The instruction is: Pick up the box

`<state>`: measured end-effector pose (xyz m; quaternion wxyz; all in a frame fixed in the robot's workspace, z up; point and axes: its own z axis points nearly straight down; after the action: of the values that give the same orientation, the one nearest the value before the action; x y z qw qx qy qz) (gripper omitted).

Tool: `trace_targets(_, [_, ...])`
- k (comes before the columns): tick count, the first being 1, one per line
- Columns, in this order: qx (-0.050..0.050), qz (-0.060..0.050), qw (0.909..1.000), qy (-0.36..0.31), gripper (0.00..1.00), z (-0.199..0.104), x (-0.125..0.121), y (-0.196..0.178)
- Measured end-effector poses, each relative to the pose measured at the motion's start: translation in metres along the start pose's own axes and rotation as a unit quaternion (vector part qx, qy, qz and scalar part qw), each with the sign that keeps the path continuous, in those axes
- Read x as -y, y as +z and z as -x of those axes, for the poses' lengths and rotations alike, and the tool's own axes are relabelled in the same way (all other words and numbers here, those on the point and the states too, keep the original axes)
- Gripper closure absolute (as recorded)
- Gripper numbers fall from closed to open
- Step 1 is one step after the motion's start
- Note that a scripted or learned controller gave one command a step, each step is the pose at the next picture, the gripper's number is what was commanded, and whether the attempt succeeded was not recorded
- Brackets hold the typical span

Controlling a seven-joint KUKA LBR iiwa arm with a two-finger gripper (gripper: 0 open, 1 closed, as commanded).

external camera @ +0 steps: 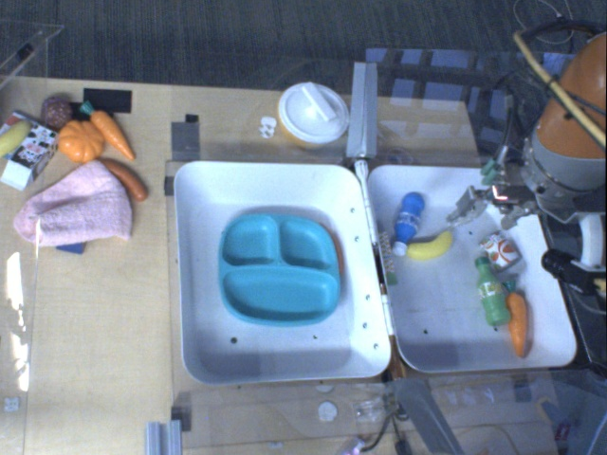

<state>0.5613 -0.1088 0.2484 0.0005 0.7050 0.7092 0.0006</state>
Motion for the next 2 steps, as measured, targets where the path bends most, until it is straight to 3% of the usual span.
trace_targets(1, [0.000, -0.001, 0.9960, 0.089, 0.00, 0.008, 0.005, 0.114])
trace_targets(2, [0.002, 0.006, 0.9954, -0.096, 0.00, -0.020, -0.003, 0.158])
